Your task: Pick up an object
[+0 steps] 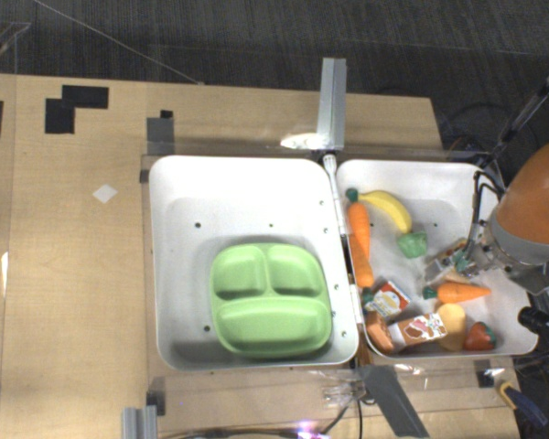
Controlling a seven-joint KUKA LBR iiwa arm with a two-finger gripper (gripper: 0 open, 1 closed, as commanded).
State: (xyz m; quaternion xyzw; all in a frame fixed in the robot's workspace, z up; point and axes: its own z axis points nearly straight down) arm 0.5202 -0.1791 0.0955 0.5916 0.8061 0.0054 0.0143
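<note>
Carrot (pixel 461 292), small, rigid plastic, probably light and slick; I'm hovering my end effector (pixel 455 262) beside it, aiming mid-body; grip state unclear.

No text legible anywhere, printed labels seen on two small packets (pixel 387 297) and (pixel 423 328) in the right bin (pixel 439 174), red and white patterns there too blurred to be read, no numbers or signs made out on the worktop (pixel 64 273)
</note>
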